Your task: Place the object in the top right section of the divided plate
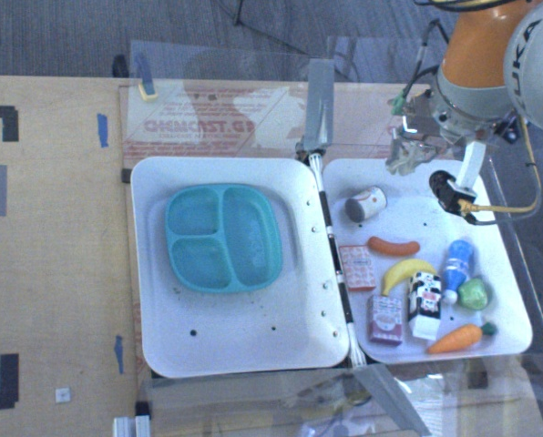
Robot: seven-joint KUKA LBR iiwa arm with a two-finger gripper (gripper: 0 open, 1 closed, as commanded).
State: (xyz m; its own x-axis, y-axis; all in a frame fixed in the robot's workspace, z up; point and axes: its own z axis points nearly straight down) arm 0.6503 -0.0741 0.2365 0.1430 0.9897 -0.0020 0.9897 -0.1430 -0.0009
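Over on the left, the bench is pale plywood with a few dark tape marks, flat and matte. Next comes the left bin, a shallow white plastic tray with rounded corners, and sitting in it is the divided plate, teal, smooth, rounded-square, split into three sections by raised ridges. One big section runs along its right side, two smaller ones are stacked on its left. Nothing sits on the plate.

Moving right, the right bin is the same white plastic and holds all the small stuff. Near its upper left is a little can lying on its side, a short cylinder with a grey end facing left and its long axis running left-right with a slight tilt. Below that is a sausage, an orange-red rounded rod lying roughly left to right. Then a flat pink packet, a curved yellow banana, a dark red box, a cow-print carton, a blue bottle, a green round fruit and a tapered orange carrot pointing left.

Up top right, the gripper hangs over the far edge of the right bin, not touching any item. Can't tell how the jaws stand, too blurry and metallic there.
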